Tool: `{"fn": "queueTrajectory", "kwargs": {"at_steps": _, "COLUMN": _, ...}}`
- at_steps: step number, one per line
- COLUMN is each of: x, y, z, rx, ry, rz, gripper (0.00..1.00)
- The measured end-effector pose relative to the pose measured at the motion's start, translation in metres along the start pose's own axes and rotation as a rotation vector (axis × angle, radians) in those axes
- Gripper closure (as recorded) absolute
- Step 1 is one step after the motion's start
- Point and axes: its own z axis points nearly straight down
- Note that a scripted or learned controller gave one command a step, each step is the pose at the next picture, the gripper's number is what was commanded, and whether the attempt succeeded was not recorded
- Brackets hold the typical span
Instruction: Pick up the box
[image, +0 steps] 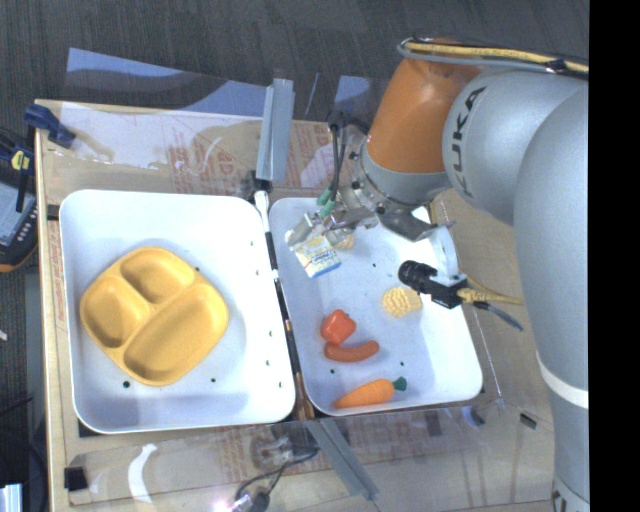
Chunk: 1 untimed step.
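A: Why is the gripper (335, 215) so low at the back of the right bin (450, 370)?

B: The box (318, 252) is there, a small white and blue carton lying tilted at the bin's far left corner, right under the wrist. I'd judge it's lined up for the grab.

A: Does it have it?

B: I cannot tell; the arm (500, 120) hides that part (the carton looks to be touching the tool, no more).

A: And the rest?

B: A pepper (338, 325), sausage (352, 351), carrot (366, 393) and corn (401, 301) lie nearer us. The left bin (80, 215) holds a yellow tray (153, 315). Both sit on a wooden bench (180, 160) over dark floor.
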Motion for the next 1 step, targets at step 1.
{"fn": "queueTrajectory", "kwargs": {"at_steps": 1, "x": -0.0537, "y": 0.0276, "z": 0.0062, "rx": 0.001, "ry": 0.0, "rz": 0.085, "gripper": 1.0}}
